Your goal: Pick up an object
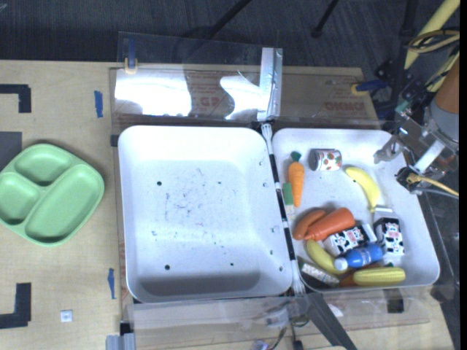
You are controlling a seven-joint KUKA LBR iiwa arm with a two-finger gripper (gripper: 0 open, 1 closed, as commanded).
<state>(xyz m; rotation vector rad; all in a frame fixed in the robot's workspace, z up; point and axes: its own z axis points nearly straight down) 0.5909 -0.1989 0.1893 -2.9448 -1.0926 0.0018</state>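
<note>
Orange toy carrot [295, 178] with a green top lies in the right bin [427, 257]; tool [408, 168] state unclear.

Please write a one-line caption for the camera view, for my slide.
Pincer at the right bin's far edge, above toy carrot, bananas and cartons; green divided plate on the bench.

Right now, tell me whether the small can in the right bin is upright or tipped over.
Tipped over. The small can lies on its side on the right bin floor, its round end facing left, near the toy carrot.
</note>
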